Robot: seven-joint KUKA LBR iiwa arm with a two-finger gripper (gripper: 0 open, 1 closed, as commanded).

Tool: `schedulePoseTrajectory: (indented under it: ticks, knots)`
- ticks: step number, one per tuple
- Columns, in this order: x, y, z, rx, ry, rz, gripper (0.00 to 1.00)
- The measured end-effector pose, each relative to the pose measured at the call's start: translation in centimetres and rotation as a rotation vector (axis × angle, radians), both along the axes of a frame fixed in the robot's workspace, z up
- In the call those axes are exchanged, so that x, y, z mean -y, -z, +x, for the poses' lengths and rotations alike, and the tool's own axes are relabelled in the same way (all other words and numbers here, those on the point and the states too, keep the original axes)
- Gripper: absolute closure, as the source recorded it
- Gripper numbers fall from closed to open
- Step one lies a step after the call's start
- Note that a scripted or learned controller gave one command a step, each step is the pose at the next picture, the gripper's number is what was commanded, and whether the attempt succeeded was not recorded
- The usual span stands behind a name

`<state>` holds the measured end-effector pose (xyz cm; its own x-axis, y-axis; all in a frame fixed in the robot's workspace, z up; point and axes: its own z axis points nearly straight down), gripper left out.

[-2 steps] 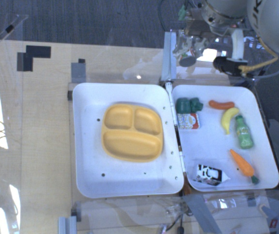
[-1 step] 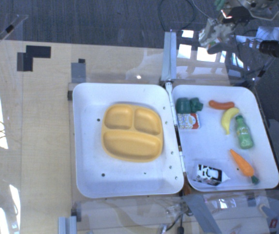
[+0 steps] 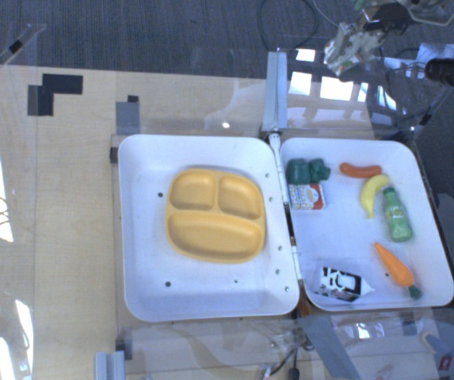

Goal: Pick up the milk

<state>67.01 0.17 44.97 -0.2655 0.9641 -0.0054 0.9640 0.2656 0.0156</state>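
Far below the gripper (image 3: 352, 44) and a little to its left as the camera sees it, the milk (image 3: 340, 284) lies in the near corner of the right bin (image 3: 431, 212), a small carton with a black-and-white cow pattern, tipped on its side close to the bin's front wall. The gripper hangs high beyond the far edge of both bins, well apart from everything in them; whether it is spread or closed I cannot tell from here.

The carton looks like a light toy pack, probably stiff enough to take a squeeze but smooth on its faces, so it may slip if pinched at a corner. A hold across its two long flat sides, near the middle, seems the safest. Because it lies near the front wall and the divider between the bins, the approach should come straight down, with care that one side of the gripper does not land on the rim.

Nearest to the milk is a carrot (image 3: 394, 269), lying apart from it toward the right wall and not in the way. Closer to the gripper lie a green bottle (image 3: 395, 213), a banana (image 3: 372, 192), a sausage (image 3: 360, 169), a red-and-white pouch (image 3: 307, 195) and a dark green block (image 3: 307, 169), all clear of the carton. A yellow divided plate (image 3: 215, 214) sits in the left bin (image 3: 139, 236), both bins resting on the pale worktop (image 3: 52, 212).
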Motion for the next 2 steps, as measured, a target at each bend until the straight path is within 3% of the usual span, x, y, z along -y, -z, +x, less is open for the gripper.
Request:
schedulePoseTrajectory:
  ticks: [2]
  knots:
    - [-0.5, -2.4, 0.2, 0.014, -0.016, -0.002, 1.00]
